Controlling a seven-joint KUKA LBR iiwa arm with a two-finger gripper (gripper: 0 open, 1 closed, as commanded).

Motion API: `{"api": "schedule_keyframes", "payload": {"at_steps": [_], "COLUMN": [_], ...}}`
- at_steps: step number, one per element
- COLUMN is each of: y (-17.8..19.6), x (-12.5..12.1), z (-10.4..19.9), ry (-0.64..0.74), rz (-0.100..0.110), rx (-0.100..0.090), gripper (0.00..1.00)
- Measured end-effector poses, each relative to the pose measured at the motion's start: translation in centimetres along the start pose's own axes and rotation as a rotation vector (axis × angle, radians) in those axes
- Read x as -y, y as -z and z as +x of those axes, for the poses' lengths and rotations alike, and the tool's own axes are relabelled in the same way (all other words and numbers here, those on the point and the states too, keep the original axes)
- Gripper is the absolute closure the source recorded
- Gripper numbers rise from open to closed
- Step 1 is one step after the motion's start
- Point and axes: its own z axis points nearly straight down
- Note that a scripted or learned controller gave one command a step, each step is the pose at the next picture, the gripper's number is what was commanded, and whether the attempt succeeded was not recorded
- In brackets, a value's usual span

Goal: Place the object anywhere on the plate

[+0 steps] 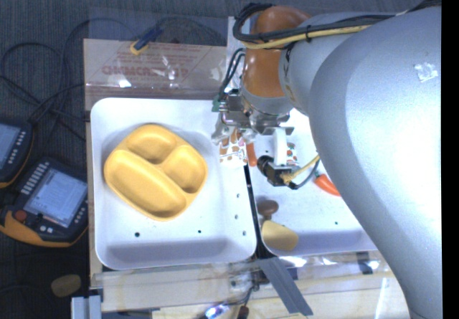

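Observation:
A yellow plate (154,170) with three hollows lies in the left bin (99,188). My gripper (237,137) hangs over the ridge between the two bins, just right of the plate's far right edge. Directly below it sits a small orange-and-white patterned thing (229,147); I cannot tell if it is held or merely lying there. In the right bin (323,235) are a brown lump (267,206), a tan rounded piece (280,237) and an orange piece (327,183), partly hidden by the arm.
The grey arm (380,131) covers most of the right bin. Cables and a yellow-black handset (43,196) lie left of the bench. A clear plastic sheet with a blue clip (147,38) lies behind the left bin.

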Motion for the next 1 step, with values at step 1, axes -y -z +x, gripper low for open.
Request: {"api": "schedule_keyframes", "payload": {"at_steps": [1], "y": [0.08], "x": [0.12], "z": [0.01], "ry": [-0.001], "rz": [0.006], "rx": [0.0], "gripper": [1.0]}}
